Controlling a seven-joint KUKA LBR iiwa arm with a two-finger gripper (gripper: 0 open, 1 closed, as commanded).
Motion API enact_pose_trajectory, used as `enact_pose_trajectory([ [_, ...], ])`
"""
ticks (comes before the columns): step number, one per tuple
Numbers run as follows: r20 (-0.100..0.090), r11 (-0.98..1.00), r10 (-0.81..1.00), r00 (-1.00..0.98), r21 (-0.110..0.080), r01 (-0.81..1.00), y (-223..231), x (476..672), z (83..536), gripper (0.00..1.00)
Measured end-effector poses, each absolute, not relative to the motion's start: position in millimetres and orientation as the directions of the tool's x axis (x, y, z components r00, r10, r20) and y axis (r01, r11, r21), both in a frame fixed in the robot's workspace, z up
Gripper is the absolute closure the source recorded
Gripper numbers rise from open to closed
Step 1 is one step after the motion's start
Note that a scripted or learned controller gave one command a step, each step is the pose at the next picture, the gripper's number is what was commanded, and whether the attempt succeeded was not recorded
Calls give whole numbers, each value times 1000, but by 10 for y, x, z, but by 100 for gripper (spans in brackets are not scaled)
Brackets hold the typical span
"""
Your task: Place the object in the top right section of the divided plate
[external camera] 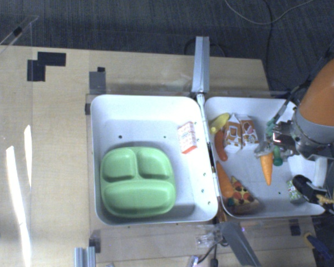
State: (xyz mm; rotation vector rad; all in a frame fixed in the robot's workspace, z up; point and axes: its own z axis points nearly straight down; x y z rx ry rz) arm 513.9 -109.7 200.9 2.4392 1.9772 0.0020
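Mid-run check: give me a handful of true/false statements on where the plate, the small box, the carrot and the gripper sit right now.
1. The green plate lies in the left bin. True.
2. The small box sits in the plate's top right section. False: it lies on the bin floor, up and to the right of the plate, apart from it.
3. The carrot is in the right bin. True.
4. The gripper hangs over the left bin. False: it is over the right bin, near the carrot's top.
5. All three plate sections hold toys. False: they show bare green.
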Motion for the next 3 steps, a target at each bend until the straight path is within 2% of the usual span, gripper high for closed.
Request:
enact_pose_trajectory([
  [1, 0, -156, 988, 156, 4, 988, -765, 5718, 2424, 100],
  [2, -1, 248, 969, -248, 5, 969, -836, 6203, 1820, 100],
  [3, -2, 424, 905, -424, 4, 905, -663, 5829, 1852, 100],
])
